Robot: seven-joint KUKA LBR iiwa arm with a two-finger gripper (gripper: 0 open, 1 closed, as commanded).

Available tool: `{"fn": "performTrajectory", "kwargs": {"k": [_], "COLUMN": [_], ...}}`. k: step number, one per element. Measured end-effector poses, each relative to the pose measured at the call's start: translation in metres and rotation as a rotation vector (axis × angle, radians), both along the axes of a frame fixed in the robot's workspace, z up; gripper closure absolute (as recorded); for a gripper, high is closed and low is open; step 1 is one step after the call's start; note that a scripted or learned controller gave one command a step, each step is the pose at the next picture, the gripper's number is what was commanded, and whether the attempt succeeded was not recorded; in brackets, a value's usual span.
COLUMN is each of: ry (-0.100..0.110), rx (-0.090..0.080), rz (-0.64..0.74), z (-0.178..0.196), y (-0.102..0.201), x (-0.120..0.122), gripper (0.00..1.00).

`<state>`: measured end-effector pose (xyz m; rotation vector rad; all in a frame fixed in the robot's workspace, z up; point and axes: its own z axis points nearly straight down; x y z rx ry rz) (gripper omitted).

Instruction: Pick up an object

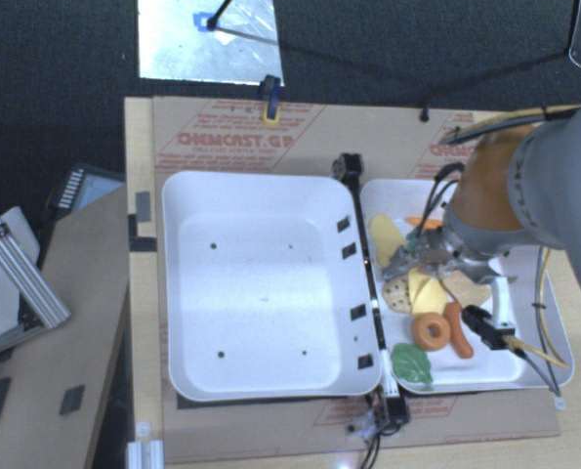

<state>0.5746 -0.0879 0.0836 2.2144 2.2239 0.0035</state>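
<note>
We looked down on a bench [231,130] covered with printed cardboard, set on dark carpet, with a shiny metal sheet [209,24] lying beyond its far edge. On the left sat the left bin [261,286], its white floor bare apart from a few small dark marks. Next to it, just past the black clips along the shared wall, the right bin [536,360] held all the candidate objects, packed close together: a pale yellow piece [385,233] near the wall, a brown speckled cookie [396,294] below it, a yellow wedge [427,296], an orange ring [432,331] touching an orange carrot-like stick [459,330], and a green leafy piece [412,363] at the near corner. The gripper [407,260] hung low over this cluster, between the pale yellow piece and the wedge, and we could not tell how its claw stood, nor whether anything sat in it. To the right, the grey arm [554,179] with its orange band covered part of the bin. We judged the crowding to be the main risk: closing here might catch two items at once, or push one aside and leave the claw with nothing. The shallow, rounded food shapes looked likely to slip out on lifting, and the nearby dividing wall might block one side of the grasp.
</note>
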Motion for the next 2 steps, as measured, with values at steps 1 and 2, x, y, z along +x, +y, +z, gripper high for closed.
{"fn": "performTrajectory", "kwargs": {"k": [1,2], "ry": [0.0,-0.013], "rx": [0.001,0.001], "rz": [-0.001,0.006], "z": [0.012,0.108], "y": [0.0,0.039], "x": [-0.001,0.073], "gripper": [1.0,1.0]}}
